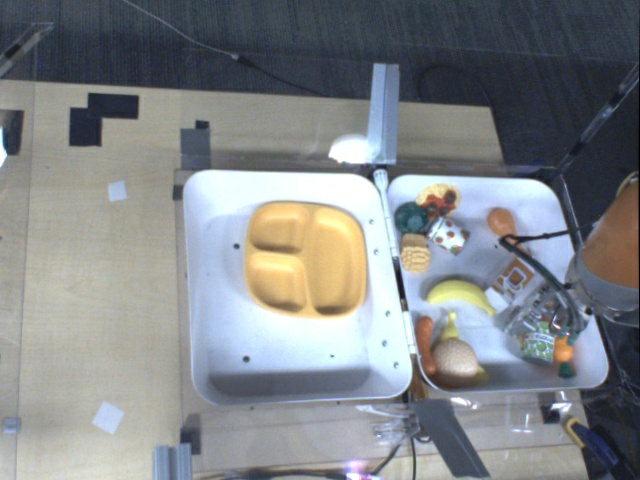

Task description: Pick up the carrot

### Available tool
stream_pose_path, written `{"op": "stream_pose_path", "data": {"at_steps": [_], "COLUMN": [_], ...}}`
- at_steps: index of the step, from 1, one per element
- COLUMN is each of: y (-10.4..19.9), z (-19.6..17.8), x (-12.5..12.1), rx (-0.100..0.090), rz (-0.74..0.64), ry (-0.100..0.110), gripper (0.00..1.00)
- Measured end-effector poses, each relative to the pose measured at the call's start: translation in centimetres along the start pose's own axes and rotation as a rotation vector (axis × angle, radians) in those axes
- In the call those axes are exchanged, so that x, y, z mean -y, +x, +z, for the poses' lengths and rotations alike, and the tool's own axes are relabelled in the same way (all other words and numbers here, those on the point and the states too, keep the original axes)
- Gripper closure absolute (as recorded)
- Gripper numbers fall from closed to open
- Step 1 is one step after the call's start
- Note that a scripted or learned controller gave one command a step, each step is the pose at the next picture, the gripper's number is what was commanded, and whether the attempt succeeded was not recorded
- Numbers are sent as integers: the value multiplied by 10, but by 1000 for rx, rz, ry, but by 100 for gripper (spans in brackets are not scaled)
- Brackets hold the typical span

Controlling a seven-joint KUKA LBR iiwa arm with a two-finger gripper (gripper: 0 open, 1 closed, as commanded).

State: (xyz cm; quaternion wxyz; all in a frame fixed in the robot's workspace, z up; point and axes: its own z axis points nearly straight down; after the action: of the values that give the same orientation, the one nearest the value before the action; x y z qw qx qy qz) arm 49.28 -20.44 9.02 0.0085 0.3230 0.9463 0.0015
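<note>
The carrot [425,334] lies against the right bin's [590,373] left wall, beside a brown potato [455,359]; the jaws hover over clutter well apart, their spread impossible to tell.

A robotics lab: wooden bench [90,298], two white bins [215,298], toy food, loose cables.

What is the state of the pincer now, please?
Pincer: cannot be told. It is low in the right bin, away from the carrot.
</note>
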Motion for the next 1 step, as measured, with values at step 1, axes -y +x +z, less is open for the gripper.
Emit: {"op": "stream_pose_path", "data": {"at_steps": [1], "y": [6], "z": [0], "x": [-17], "rx": [4], "rz": [-327], "ry": [3], "gripper": [100]}}
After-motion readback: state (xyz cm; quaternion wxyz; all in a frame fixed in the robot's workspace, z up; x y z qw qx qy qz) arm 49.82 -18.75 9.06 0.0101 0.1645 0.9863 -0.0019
